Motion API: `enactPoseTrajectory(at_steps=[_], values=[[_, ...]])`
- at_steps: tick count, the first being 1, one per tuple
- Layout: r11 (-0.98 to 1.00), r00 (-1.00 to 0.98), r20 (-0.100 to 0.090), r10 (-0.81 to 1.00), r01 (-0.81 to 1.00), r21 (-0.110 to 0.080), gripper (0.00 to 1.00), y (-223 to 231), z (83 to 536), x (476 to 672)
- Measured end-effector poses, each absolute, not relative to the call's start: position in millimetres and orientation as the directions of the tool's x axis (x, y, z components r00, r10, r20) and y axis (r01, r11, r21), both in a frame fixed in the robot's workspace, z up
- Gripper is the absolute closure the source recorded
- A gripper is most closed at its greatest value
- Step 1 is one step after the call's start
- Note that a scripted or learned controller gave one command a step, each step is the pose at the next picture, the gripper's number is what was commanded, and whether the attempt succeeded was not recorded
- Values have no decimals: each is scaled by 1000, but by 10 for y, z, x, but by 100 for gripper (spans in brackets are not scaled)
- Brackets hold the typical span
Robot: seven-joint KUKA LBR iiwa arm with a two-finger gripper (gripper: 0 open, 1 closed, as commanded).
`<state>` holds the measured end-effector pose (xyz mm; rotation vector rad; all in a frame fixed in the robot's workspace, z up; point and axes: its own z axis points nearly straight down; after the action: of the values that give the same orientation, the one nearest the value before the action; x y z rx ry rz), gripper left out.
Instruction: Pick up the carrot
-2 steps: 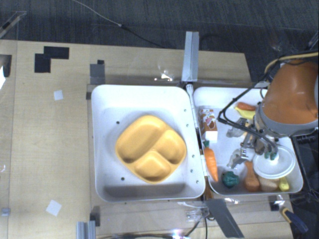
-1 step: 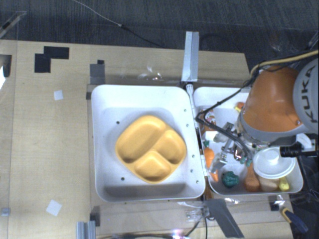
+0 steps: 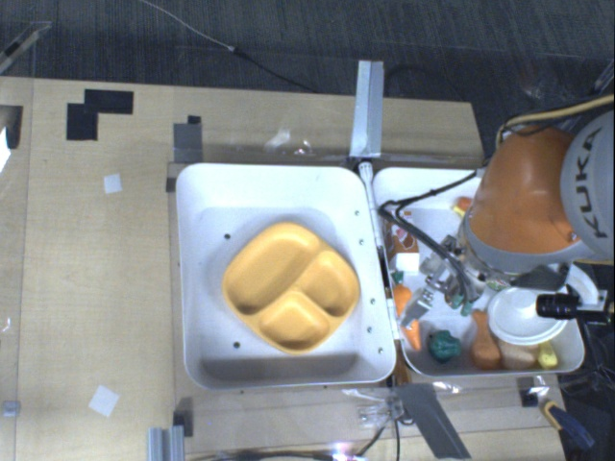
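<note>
- We see a yellow three-compartment plate [image 3: 291, 285] lying in the left bin [image 3: 207, 353].
- We see the arm [image 3: 524, 200] reaching over the right bin [image 3: 569, 355], with its gripper [image 3: 434, 286] low near that bin's left wall.
- The carrot [image 3: 405, 313] lies beside that wall, just beside the gripper.
- A green item [image 3: 443, 345], a white bowl [image 3: 524, 317] and a small yellow piece [image 3: 548, 358] rest along the front.

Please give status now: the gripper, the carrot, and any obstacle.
Gripper low in right bin, jaws unclear. Carrot by bin's left wall, not held. Green item, white bowl close by.
</note>
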<state>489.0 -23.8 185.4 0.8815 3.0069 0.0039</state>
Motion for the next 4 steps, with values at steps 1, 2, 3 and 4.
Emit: enactPoseTrajectory(at_steps=[1,2,3,4], values=[[780,-780,-6,626,626,5,0,-275,1854,4888],[688,-688,-6,725,725,7,0,-75,1853,4892],[696,-696,-3,718,718,0,0,-1133,1076,4869],[281,-281,-1,960,960,7,0,-659,1926,5100]])
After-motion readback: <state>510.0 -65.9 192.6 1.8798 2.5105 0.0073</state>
